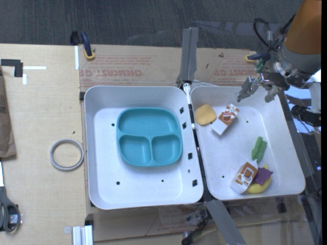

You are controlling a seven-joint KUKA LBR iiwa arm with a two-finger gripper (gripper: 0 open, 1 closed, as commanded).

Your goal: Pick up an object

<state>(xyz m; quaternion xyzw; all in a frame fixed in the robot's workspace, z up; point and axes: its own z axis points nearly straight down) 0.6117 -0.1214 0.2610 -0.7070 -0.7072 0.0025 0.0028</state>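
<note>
My gripper (257,93) hangs above the far edge of the right bin (286,137), with its fingers spread open and nothing between them. Below it and to the left lie a yellow-orange rounded piece (205,115) and a small white and red carton (226,119). A green pod (259,148) lies mid-bin toward the right. At the near right corner a second carton (244,177), a purple item (263,175) and a yellow banana (258,188) are bunched together.
The left bin (97,137) holds a blue divided plate (149,137). A grey upright bar (189,55) stands behind the seam between the bins. On the bench at left lie a tape ring (67,154), scissors (7,216) and a brown bag (5,116).
</note>
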